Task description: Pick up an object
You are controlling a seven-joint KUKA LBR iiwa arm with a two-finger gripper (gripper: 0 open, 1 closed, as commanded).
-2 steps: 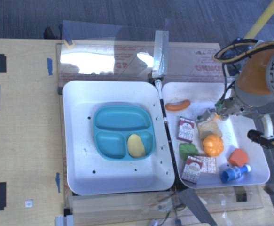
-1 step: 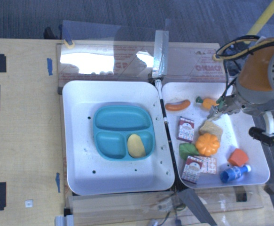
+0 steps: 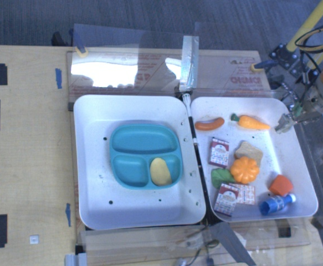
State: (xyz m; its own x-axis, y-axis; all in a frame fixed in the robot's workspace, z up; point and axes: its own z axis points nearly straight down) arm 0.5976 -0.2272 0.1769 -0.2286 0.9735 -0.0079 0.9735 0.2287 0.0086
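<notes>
Evidently gripper (image 3: 285, 125) at right bin (image 3: 308, 165) rim, near carrot (image 3: 254, 123)

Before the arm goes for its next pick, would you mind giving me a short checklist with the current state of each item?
1. Gripper above the right bin, at its far right rim: ok.
2. Fingers open: cannot tell.
3. Nothing seen held: ok.
4. Carrot nearest the gripper, lying apart from the sausage: ok.
5. Pumpkin free to grasp: not ok, crowded by neighbours.
</notes>
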